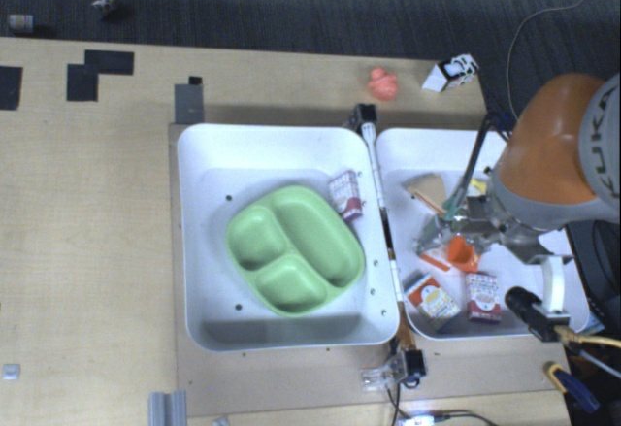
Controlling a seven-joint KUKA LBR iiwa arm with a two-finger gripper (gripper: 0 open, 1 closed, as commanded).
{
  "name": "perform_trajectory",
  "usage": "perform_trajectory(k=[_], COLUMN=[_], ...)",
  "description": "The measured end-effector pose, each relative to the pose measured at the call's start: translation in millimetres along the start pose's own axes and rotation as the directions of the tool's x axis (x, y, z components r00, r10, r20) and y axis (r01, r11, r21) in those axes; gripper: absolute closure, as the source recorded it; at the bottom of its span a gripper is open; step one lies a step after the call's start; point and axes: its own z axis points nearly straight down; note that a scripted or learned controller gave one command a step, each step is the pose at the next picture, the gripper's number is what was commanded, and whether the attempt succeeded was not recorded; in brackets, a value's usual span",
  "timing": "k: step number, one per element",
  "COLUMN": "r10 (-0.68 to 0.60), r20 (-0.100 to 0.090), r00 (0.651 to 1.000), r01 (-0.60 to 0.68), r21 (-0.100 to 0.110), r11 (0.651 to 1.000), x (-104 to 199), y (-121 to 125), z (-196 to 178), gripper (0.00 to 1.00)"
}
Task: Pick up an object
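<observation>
Orange object [462,252] lies in the right bin [408,154], directly under the gripper [456,232]; fingers' state cannot be told, wrist clutter hides them. Judged: descent made, grasp unconfirmed, lift remains. Two small packets [433,299] sit just below the gripper. Left of it, the other bin [199,220] carries a green divided plate [294,248].
</observation>
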Motion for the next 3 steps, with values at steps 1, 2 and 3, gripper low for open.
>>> perform_trajectory(k=[1,2,3], r10=[0.001,0.001,-0.001], r20=[0.002,0.003,0.000], r00=[1.000,1.000,1.000], r01=[-0.001,-0.001,0.001], r21=[-0.007,-0.012,0.000], r11=[1.000,1.000,1.000], x=[-52.1,-51.8,6.2], y=[36.1,37.8,0.0], z=[118.4,107.2,20.7], gripper=[0.00,1.00,1.00])
